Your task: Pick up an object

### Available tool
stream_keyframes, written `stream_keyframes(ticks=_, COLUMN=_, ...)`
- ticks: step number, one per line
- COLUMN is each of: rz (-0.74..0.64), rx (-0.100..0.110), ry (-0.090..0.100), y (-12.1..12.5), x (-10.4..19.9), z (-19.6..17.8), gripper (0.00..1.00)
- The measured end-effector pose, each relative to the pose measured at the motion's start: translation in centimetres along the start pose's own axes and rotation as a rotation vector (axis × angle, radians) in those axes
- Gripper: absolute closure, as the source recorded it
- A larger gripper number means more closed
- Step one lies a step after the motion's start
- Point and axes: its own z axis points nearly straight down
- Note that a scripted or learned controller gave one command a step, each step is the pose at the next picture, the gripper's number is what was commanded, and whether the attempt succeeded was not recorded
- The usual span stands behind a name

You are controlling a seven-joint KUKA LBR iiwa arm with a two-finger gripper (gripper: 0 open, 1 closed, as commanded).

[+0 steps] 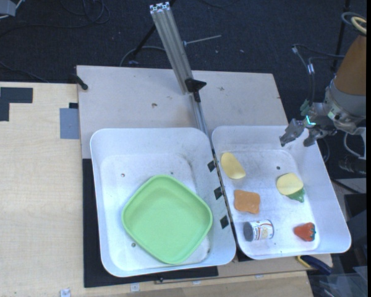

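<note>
- The tool (302, 134) hangs over the far right corner of the right bin (334, 193), its 2 fingers spread apart with nothing between them.
- The arm (352, 73) enters from the right, its orange band above the wrist.
- 5 candidates lie in the right bin: a pale yellow piece (232, 166) near the divider, an orange block (247, 201) just below it, a small can (258, 230) lying on its side, a yellow piece with a green edge (290, 185), and a red item (305, 231) towards the near right corner.
- The left bin (105, 166) holds a green plate (167, 218).
- The step in hand appears to be choosing a target and lining up above it.
- The yellow piece with the green edge is nearest the tool and stands apart from its neighbours, so it looks the easiest choice.
- A good approach would centre the tool over the piece, turn the fingers across its narrower side, and descend straight.
- The can may roll when touched, so it seems a poorer target.
- Closing should wait until both fingers are beside the piece and low, close to the bin floor.
</note>
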Motion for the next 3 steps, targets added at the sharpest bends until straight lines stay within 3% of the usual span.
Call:
stream_keyframes(ticks=1, rz=0.0, rx=0.0, ry=0.0, y=0.0, x=0.0, z=0.0, gripper=0.0)
stream_keyframes(ticks=3, rz=0.0, rx=0.003, ry=0.001, y=0.0, x=0.2, z=9.2, gripper=0.0)
